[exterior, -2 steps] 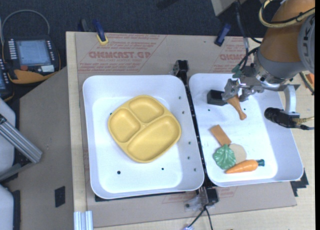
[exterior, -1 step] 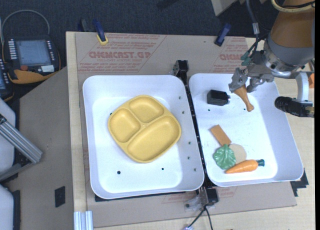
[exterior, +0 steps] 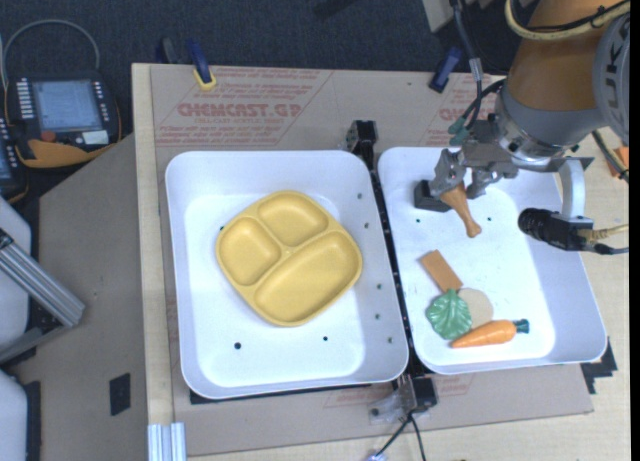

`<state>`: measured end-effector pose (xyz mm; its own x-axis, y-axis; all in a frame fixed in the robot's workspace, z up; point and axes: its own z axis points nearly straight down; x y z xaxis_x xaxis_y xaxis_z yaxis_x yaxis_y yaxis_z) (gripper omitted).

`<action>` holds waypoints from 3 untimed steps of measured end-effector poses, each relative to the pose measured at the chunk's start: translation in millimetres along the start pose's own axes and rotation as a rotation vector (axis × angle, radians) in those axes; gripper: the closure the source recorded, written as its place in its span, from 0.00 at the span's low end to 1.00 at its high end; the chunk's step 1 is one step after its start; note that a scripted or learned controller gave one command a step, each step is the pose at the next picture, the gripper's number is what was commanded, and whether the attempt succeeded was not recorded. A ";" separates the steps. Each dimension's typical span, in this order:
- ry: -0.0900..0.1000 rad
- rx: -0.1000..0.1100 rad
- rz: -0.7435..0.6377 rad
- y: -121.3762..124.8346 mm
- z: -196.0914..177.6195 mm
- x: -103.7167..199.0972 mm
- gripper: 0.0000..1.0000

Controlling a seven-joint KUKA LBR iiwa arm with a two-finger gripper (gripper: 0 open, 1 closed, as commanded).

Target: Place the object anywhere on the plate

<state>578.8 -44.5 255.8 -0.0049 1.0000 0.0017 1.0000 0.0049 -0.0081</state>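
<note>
Tan wooden peg with a rounded knob end (exterior: 466, 217) is sitting in the right white bin (exterior: 572, 284), upper-left part, tilted, knob end pointing down-right. Its upper end is sitting between the fingers of the two-finger gripper (exterior: 455, 192), which is pinched narrow on it. Can't tell whether the knob end is resting on the bin floor or hanging just clear.

The grey arm with the orange band (exterior: 565, 44) is reaching in from the right, over the top of that bin.

Lower in the same bin, well apart from the peg, a flat orange-brown rectangular block (exterior: 440, 270) is lying at a slant. Just below it, a green leafy toy vegetable (exterior: 449, 316) is overlapping a pale beige round disc (exterior: 478, 303). An orange toy carrot with a green tip (exterior: 485, 334) is lying across just below both, tip pointing right.

The yellow three-compartment plastic plate (exterior: 290, 257) is sitting mid left white bin (exterior: 200, 334), nothing lying on it, well apart from peg and gripper.

Both bins are resting on a brown printed board (exterior: 260, 109), a blue clamp (exterior: 201, 65) gripping its top edge.
</note>
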 end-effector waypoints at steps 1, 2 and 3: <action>0.000 0.003 -0.001 -16.4 22.7 51.0 1.00; 0.000 0.001 -0.002 -28.6 19.6 101.9 1.00; -0.001 0.003 -0.001 -42.9 40.6 151.0 1.00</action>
<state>534.8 106.4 215.7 -0.0063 1.0000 0.0005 0.9999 0.0063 -0.0114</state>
